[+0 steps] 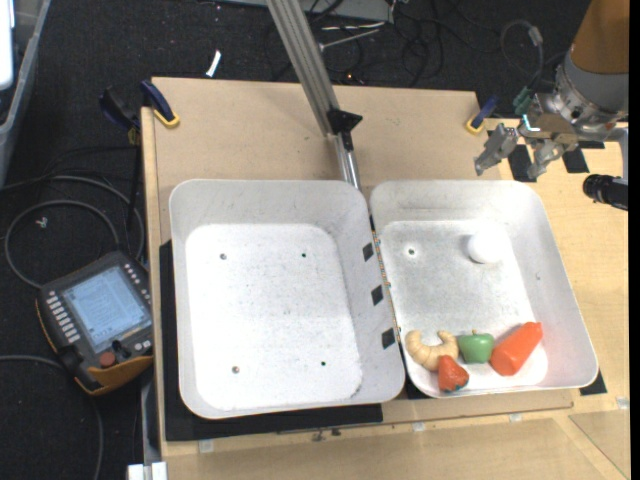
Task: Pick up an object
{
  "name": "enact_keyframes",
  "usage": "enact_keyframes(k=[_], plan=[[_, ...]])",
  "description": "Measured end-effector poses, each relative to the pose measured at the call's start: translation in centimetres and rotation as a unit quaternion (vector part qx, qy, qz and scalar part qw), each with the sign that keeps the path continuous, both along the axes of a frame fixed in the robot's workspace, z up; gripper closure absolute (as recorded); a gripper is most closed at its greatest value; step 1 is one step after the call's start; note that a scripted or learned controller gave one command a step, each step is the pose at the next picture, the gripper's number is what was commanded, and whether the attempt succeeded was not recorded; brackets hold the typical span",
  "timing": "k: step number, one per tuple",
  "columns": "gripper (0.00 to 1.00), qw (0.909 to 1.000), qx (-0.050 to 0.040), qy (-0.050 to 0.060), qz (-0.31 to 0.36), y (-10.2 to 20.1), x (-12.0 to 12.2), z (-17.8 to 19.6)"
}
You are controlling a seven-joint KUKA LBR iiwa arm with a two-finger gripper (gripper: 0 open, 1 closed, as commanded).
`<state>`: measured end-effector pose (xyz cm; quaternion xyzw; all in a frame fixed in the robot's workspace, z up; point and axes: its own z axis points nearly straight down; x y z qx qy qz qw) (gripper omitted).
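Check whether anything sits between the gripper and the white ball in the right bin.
Nothing visible does. The gripper hangs above the right bin's far rim, and bare bin floor lies between it and the white ball.

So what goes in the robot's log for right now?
gripper: open, above right bin far rim | holding: nothing | carrot, green pepper, white ball: in bin

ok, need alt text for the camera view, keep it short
The gripper hangs above the bench past the far right corner of the right bin, holding nothing. That bin holds a white ball mid-bin and, along its near edge, a cream curved piece, red piece, green pepper and orange carrot. The left bin sits alongside.
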<state>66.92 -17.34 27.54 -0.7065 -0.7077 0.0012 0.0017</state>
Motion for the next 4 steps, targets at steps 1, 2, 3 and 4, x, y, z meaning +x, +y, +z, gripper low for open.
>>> enact_keyframes(k=[1, 2, 3, 4], plan=[[0.0, 1.0, -0.0008, -0.002, 0.001, 0.0, 0.1, 0.3], [0.0, 1.0, -0.0002, 0.001, -0.001, -0.7, 0.4, -5.6], [0.0, 1.0, 0.0002, 0.001, -0.001, -0.1, -0.4, -11.6], [0.0, 1.0, -0.0005, -0.001, -0.001, -0.8, 0.0, -16.4]])
